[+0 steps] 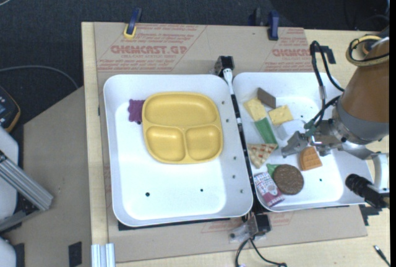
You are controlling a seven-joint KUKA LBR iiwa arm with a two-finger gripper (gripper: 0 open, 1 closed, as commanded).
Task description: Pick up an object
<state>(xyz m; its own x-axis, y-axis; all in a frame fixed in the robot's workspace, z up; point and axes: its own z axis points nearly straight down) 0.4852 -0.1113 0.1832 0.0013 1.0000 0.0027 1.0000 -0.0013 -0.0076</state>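
The bench [99, 136], a pale board with red lettering, fills the middle of the frame and carries 2 shallow white bins side by side. The left bin [124, 198] is the larger-looking one, sitting at centre-left; the right bin [322, 194] lies at centre-right.

The arm [368, 96] enters from the right edge, its orange band sitting above the grey wrist, and reaches down over the right bin. The gripper [298, 143] hangs low over the middle of that bin, pointing toward the left; whether its fingers are apart or closed cannot be told here, and nothing is seen clamped in it.

In the left bin, a yellow divided tray [182, 127] with 3 compartments lies in the upper half. A small purple object [135, 110] lies touching its left edge.

The right bin holds the small food toys. A round brown patty [288, 179] lies near the lower edge, with a red-and-white packet [266, 188] just beside it to the left. An orange piece [310, 159] lies just right of the gripper. A waffle-patterned wedge [262, 153] lies at the bin's left side, a green stick [266, 131] above it. 2 yellow cheese-like blocks [279, 115] lie in the upper part, and a dark brown block [266, 97] lies at the top.
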